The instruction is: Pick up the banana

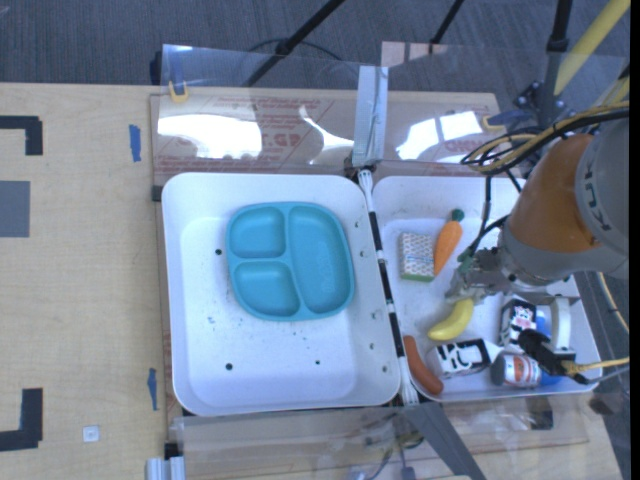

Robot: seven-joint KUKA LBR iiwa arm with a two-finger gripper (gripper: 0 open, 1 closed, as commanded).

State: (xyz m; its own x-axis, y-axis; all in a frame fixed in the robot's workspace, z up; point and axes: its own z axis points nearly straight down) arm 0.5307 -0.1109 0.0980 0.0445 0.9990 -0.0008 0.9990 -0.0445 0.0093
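Note:
A yellow banana (452,320) lies in the right bin (420,200), near its middle front. My gripper (470,280) hangs just above and behind the banana's upper end, below the arm's orange band (552,200). The view does not show whether anything is between its tips. An orange carrot (448,244) lies just behind the gripper, with a small green-and-white sponge block (416,254) to its left.
The left bin (200,368) holds a blue divided plate (290,260). In the right bin's front lie a red sausage (422,364), a black-and-white card (462,356), a small can (516,370) and a white packet (524,320). Cables hang at the right.

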